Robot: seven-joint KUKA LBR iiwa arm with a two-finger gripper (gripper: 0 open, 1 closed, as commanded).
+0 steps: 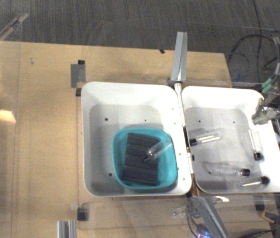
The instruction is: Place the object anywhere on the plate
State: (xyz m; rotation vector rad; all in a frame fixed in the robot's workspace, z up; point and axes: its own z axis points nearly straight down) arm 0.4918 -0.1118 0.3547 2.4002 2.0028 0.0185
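Observation:
A teal plate (pixel 118 151) sits in the left white bin (pixel 96 133), toward its front right. On the plate lies a black ridged block (pixel 139 161), and a clear tube with a dark cap (pixel 158 149) rests tilted across the block's right edge. The gripper (pixel 262 114) hovers at the far right rim of the right bin (pixel 214 117), well away from the plate. Nothing shows beneath it.
Several clear tubes with black caps lie in the right bin: one near the left wall (pixel 204 139), one by the right wall (pixel 255 145), two along the front (pixel 227 171). A grey post (pixel 179 58) stands behind the divide between the bins. Cables hang at the right.

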